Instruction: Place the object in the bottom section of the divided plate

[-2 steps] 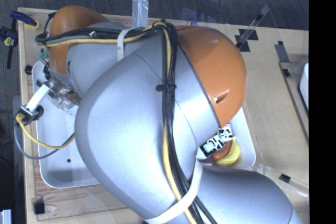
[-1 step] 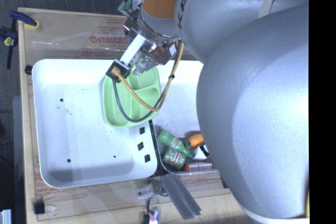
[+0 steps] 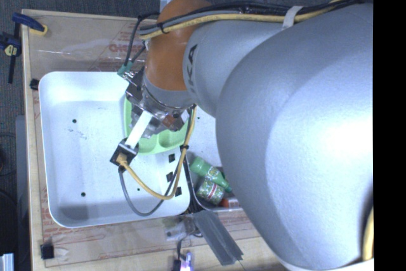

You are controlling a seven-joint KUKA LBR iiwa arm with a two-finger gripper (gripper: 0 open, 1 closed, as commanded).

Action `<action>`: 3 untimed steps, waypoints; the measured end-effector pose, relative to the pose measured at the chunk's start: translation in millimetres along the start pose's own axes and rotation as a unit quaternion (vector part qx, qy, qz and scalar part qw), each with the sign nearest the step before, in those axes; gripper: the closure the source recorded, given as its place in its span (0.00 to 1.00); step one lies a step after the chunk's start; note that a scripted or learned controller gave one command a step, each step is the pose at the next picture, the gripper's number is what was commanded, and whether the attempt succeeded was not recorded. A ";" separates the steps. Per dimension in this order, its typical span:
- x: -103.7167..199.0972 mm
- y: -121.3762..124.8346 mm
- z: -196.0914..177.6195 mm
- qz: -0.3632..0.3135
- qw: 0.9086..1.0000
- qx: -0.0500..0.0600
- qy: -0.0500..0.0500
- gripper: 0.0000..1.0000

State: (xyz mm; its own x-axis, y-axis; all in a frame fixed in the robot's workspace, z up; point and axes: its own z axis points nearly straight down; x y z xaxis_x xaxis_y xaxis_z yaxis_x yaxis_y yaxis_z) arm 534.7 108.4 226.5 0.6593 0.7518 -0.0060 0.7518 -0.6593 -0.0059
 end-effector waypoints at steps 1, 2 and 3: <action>0.3 -0.2 -9.1 -0.002 1.000 0.002 -0.001 1.00; -19.3 7.0 36.6 0.018 1.000 -0.001 0.001 1.00; 17.2 -73.3 17.4 0.089 0.996 -0.001 0.002 1.00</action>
State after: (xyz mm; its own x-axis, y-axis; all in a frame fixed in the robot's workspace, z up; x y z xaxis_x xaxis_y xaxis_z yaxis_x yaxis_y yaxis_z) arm 490.7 169.6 209.4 0.7824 0.6228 -0.0034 0.6228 -0.7824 -0.0022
